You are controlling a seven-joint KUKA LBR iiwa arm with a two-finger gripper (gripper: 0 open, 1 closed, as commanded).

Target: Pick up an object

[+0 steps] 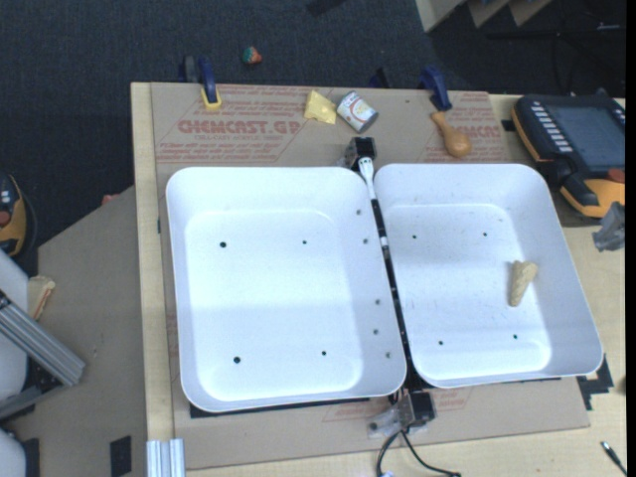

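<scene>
A small tan, bread-like piece (521,282) lies in the right bin (571,296), near its right wall and slightly tilted. The left bin (184,266) sits beside it, the two touching along a black seam in the middle. At the right edge of the camera view, a small grey part (612,233) pokes in level with the right bin's upper half; I cannot tell whether it belongs to the arm.
Behind the bins on the cardboard lie a yellow wedge (320,108), a small white-and-grey block (357,111) and a brown wooden piece (452,135). Blue clamps (208,80) hold the board's back edge. A black-and-orange pendant (581,142) rests at the right.
</scene>
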